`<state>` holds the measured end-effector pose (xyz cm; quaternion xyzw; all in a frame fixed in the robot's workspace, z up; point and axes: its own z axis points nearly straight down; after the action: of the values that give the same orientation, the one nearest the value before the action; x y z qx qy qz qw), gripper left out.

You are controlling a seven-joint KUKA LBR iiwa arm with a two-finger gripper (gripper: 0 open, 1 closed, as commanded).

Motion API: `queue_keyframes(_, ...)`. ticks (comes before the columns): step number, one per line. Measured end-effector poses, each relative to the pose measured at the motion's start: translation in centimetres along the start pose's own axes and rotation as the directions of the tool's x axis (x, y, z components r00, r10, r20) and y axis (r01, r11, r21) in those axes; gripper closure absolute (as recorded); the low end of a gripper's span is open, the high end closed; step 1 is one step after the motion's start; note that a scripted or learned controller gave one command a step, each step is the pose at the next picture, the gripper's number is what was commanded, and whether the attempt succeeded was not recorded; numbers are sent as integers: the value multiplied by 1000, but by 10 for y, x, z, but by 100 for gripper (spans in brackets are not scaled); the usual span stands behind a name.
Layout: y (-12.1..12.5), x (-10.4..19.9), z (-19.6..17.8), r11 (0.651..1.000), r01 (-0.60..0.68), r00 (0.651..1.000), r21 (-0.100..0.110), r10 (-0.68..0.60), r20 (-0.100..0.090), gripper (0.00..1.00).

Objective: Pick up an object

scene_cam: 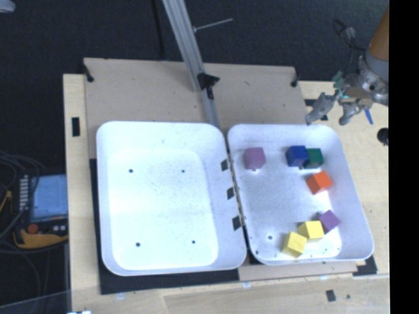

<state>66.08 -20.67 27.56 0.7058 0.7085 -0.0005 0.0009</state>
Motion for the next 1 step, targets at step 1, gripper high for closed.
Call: queue_keyframes(1,0,0,0,1000,3,1000,1,-3,0,0)
